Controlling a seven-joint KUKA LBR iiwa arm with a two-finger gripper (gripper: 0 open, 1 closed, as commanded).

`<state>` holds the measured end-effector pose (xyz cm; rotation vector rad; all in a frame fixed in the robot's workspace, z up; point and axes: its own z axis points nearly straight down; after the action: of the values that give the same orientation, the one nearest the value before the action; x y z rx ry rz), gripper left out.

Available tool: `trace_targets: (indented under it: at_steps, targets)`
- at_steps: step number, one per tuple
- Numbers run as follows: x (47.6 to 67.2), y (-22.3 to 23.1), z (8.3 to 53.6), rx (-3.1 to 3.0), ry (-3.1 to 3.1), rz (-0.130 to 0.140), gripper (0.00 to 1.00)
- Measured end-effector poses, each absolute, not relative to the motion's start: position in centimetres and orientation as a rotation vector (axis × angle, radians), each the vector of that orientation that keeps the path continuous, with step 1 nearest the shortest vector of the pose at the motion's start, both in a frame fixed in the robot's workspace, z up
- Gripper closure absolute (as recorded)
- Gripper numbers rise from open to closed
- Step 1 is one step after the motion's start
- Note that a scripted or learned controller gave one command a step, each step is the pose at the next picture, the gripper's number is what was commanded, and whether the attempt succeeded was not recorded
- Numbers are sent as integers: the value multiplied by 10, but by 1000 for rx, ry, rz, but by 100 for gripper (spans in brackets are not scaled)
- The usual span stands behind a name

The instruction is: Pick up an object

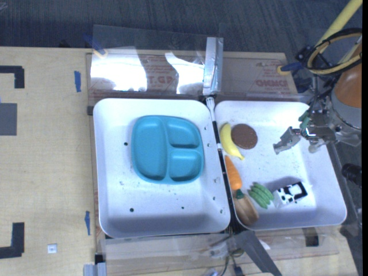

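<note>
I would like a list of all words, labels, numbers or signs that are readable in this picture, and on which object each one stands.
Red printed lettering on the brown cardboard panel behind the two white bins: too blurred to read.
Red lettering on the same cardboard behind the shiny clear plastic sheet: hidden by glare, unreadable.
Nothing else bears readable text or numbers.

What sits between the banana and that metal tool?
The brown round disc lies between the banana and the tool, then bare white bin floor, in the camera view.

Dark grey carpet (172, 4) — pale wood bench (40, 154) w/ glare.
</note>
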<state>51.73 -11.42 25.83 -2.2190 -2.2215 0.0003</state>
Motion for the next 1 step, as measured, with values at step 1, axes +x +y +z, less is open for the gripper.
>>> trace_targets:
  at_steps: [1]
  targets:
    - [556, -78, 182, -2345, -2082, 6, 0]
